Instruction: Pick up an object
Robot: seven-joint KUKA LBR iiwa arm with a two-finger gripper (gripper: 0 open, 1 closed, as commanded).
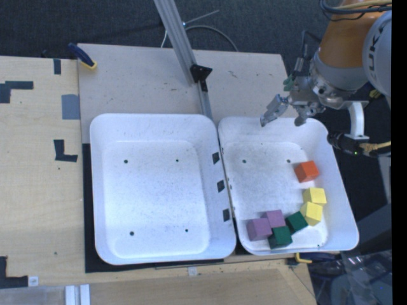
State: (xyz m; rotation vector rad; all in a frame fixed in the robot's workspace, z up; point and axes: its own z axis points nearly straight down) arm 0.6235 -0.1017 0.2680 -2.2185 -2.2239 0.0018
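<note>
A view from above shows a pale wooden tabletop (38, 170) carrying two shallow white bins side by side. The left bin (102, 132) has a speckled floor with four small dark dots. The right bin (337, 170) holds a handful of small blocks, all gathered toward its near right corner.

An orange block (306, 171) sits alone near the right wall. Below it, two yellow blocks (313, 204) touch one another. To their left, two green blocks (288, 229) sit close together, and beside those are two purple blocks (266, 223), also touching.

A grey robot arm with an orange band (350, 33) reaches in from the right. Its claw (282, 115) hangs over the far edge of the right bin, well apart from the blocks. Its two fingers are spread, with nothing between them.

A slanted metal pole (175, 30) crosses the top of the picture and ends at a black bracket (200, 73) just behind the bins. A blue and yellow clamp (82, 55) lies at the far left corner of the tabletop. Dark tape marks (62, 150) dot the wood on the left.
</note>
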